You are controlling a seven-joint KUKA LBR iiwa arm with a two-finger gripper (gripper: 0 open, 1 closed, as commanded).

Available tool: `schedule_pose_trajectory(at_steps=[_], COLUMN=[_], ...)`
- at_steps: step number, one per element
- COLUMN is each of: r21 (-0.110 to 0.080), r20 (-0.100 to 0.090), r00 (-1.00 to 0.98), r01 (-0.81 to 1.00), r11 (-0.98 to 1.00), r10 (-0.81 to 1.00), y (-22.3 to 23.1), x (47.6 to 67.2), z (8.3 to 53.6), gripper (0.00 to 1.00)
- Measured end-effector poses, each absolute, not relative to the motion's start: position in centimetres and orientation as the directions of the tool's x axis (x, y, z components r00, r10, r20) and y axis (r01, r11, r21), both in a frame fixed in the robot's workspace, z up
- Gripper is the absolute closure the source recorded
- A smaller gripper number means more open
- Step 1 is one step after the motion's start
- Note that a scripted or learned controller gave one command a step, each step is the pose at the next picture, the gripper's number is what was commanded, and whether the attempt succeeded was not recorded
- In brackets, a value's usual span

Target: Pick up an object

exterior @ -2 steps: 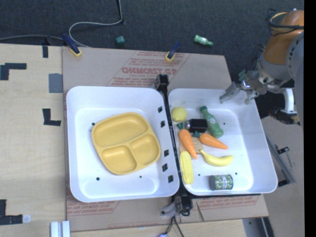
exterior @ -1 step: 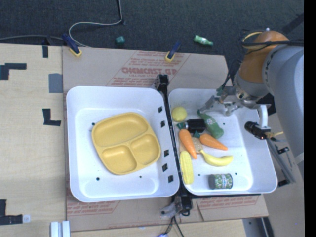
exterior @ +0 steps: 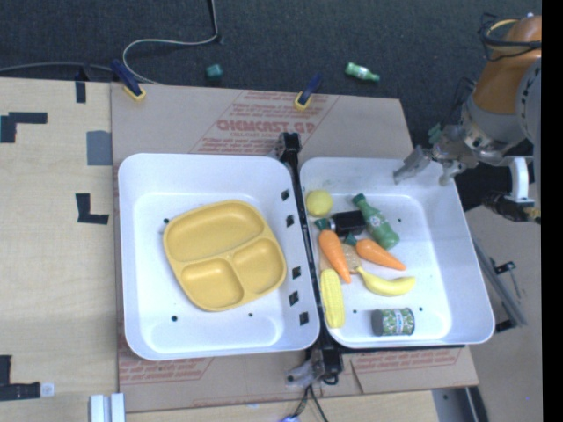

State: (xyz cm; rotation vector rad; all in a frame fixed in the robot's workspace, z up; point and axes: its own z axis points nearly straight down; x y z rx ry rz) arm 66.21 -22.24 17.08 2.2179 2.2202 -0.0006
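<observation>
The counter carries a cardboard sheet. Two white bins rest on the cardboard, touching: left bin, right bin.

Gripper hovers over right bin's far rim, fingers spread, nothing between. Bin holds green bottle, two carrots, banana, corn, lemon, can. Yellow divided tray in left bin.

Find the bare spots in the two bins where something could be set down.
Right bin: bare floor along its right side, right of the banana and can. Left bin: margins around the yellow tray. Crowded: right bin's left half, near the corn and carrots.
</observation>
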Motion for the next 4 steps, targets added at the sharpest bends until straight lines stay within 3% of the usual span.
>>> schedule_pose_trajectory(at_steps=[1,2,3,4], r21=[-0.002,0.005,-0.002,0.003], r20=[0.001,-0.003,-0.001,0.000], r00=[-0.002,-0.002,0.001,-0.003], r01=[1.000,1.000,1.000,1.000], r11=[0.002,0.002,-0.001,0.003], r10=[1.000,1.000,1.000,1.000], y=[-17.5,-13.6,-16.4,-10.3], x=[60.0,64.8,57.2,66.2], z=[9.1,8.6,9.2,8.5], gripper=[0.00,0.00,0.00,0.00])
